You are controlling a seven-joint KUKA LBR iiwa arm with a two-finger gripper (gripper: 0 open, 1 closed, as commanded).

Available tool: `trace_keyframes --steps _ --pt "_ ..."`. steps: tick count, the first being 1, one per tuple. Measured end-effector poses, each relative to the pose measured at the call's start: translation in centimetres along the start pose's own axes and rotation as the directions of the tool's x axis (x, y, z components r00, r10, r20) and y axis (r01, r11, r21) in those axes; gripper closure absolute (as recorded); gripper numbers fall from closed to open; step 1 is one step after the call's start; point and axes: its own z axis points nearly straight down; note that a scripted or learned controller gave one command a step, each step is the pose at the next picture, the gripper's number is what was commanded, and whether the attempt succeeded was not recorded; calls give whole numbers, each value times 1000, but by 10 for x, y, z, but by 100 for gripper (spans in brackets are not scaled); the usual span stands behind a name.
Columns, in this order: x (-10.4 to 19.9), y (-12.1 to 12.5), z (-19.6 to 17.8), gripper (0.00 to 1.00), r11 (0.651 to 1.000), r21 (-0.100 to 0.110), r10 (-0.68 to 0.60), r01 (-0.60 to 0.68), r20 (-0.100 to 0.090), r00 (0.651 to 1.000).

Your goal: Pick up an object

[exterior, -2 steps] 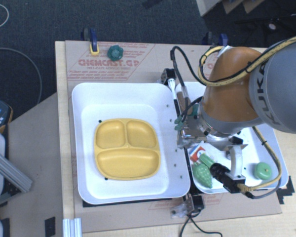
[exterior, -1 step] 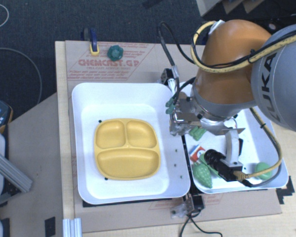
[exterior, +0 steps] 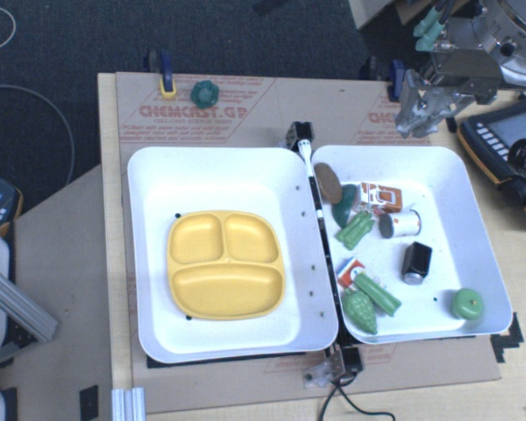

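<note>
Nothing has been lifted, as far as the view shows; the whole pick is left to do. At the bench's far-left edge a blue clamp (exterior: 166, 67) and a small teal knob (exterior: 205, 92) sit on the brown board (exterior: 245, 112), whose red print reads "CHEMCAST GP" and repeats, partly cut off, toward the far-right side. The left bin (exterior: 149, 235) carries only a yellow divided tray (exterior: 226, 264). The right bin (exterior: 473, 226) holds every candidate: along its left wall a brown oval piece (exterior: 328, 181), a dark green item (exterior: 344, 203) and a green pod-shaped toy (exterior: 354, 230); near the middle a red-and-white packet (exterior: 382, 197) whose lettering is too small to read, a small white can (exterior: 401, 224) and a black block (exterior: 415, 263); by the near edge more green toy vegetables (exterior: 368, 300); in the near-right corner a green apple (exterior: 467, 304). The pincer (exterior: 418, 117) hangs above the right bin's far edge, apart from all of them, holding nothing; its fingers look slightly parted, though the angle makes that uncertain.
</note>
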Motion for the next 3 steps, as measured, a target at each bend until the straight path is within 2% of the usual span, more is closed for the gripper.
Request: trace_keyframes --steps 1,2,3 --pt "8 -4 116 100 999 33 1 -1 6 1000" --pt "87 31 41 100 1000 11 -9 9 -1 1000" --pt "130 2 162 100 999 36 -7 7 7 1000"
